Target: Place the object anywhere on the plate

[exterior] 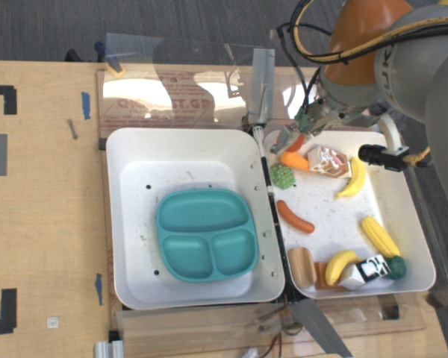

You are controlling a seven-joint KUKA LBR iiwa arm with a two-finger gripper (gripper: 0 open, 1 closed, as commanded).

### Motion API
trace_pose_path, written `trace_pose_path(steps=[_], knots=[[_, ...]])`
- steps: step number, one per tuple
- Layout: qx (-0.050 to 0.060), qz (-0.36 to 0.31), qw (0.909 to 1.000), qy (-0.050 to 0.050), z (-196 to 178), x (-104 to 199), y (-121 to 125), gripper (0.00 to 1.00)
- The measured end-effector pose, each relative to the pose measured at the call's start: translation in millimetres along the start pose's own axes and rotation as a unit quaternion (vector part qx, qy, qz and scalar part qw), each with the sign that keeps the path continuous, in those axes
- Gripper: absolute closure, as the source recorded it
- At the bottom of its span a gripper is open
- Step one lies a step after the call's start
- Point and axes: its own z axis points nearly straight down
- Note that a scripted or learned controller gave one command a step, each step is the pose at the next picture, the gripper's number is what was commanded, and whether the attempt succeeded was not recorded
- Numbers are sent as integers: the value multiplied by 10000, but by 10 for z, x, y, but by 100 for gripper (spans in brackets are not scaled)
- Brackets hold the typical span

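Observation:
A teal plate (206, 233) with three compartments lies in the left white bin (127, 170). My gripper (293, 135) hangs low over the far left corner of the right bin (411, 222), beside the divider between the bins. A small red-orange piece (299, 142) shows right at the gripper's tip; whether it is held cannot be made out. Just below the gripper lie an orange carrot (294, 160) and a green broccoli-like toy (283, 176).
The right bin also holds a red sausage (295, 217), a pink-and-white wrapped piece (328, 161), a banana (353, 179), a corn cob (378, 236), a second banana (339, 265), a brown bun (302, 267) and a black-and-white block (369, 268). The arm spans the upper right.

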Motion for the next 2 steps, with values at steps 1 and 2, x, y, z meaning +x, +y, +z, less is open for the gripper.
trace_pose_path(steps=[1,2], knots=[[1,-1475,9891,18,-167,628,-375,100],[-28,-1975,9803,3,-626,1274,-406,100]])
